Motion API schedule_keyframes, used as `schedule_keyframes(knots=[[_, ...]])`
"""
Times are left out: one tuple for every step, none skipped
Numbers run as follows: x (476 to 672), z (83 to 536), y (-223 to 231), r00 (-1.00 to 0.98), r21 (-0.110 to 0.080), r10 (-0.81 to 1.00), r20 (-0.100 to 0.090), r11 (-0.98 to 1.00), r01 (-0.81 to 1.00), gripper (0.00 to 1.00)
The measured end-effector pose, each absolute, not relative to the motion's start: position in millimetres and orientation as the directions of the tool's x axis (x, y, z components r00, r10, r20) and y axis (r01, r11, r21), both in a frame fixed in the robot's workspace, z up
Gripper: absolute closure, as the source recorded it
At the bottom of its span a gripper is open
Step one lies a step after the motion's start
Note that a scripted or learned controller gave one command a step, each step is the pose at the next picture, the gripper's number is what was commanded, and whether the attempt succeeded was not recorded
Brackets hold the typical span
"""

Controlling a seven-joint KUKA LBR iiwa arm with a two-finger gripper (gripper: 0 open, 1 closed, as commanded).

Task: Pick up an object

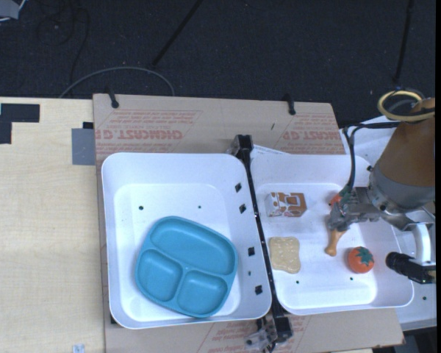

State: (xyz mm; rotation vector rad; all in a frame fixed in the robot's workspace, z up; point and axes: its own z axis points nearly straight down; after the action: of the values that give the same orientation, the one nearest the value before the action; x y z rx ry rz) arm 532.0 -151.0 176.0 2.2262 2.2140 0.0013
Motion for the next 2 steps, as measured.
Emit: schedule_keyframes(knots=[[538.4, 238, -153, -0.001, 0.004, 1.0, -0.001, 0.001, 1.0, 1.0], [538.6, 253, -154, -0.001, 0.0, 1.0, 0.0, 0.001, 1.0, 1.0]])
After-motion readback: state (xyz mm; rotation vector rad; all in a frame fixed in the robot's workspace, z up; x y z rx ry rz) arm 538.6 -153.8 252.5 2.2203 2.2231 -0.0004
